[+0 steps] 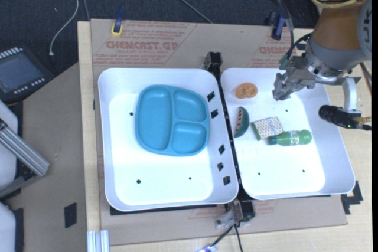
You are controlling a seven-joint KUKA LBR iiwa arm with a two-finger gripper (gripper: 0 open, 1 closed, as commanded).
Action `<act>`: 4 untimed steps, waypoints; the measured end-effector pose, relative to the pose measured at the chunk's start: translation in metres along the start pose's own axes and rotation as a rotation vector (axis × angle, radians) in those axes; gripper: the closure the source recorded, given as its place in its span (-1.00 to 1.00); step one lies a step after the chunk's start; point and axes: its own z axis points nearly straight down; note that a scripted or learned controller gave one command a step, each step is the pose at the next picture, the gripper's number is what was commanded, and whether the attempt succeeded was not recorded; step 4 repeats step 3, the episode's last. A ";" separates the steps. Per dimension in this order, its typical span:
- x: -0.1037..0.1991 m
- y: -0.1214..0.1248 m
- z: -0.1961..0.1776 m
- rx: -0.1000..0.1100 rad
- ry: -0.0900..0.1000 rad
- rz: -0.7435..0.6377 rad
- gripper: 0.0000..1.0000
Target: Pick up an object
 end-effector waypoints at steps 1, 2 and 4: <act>0.049 0.015 0.008 -0.002 -0.002 0.001 1.00; 0.109 0.023 0.016 -0.001 -0.002 0.000 1.00; 0.152 0.032 0.011 -0.003 -0.002 0.002 1.00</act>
